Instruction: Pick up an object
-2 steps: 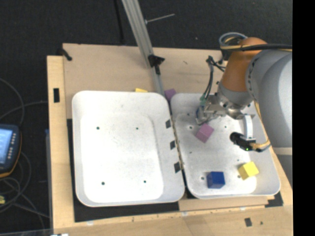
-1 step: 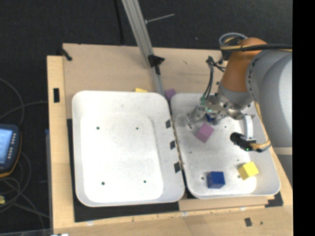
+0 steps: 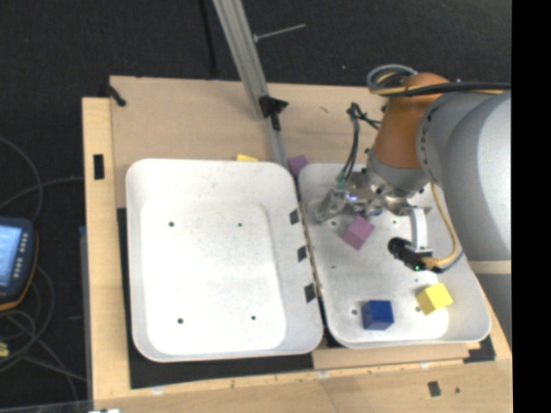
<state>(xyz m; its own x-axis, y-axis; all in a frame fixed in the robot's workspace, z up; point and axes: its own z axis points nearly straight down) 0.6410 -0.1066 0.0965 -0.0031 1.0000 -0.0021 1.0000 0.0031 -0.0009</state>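
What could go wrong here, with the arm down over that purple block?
The tool sits just beside the purple block, near the top of the right bin. A slightly off-centre close might nudge the block away instead of gripping it. The block also looks tilted, so it could slip as the arm lifts. The blue block and yellow block lie well clear.

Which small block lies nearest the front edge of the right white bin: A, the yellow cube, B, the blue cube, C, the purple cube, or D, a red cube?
B: the small blue cube lies lowest in the camera view, near the front rim of the right white bin; the small yellow cube sits slightly farther back, and the small purple cube lies much farther back.
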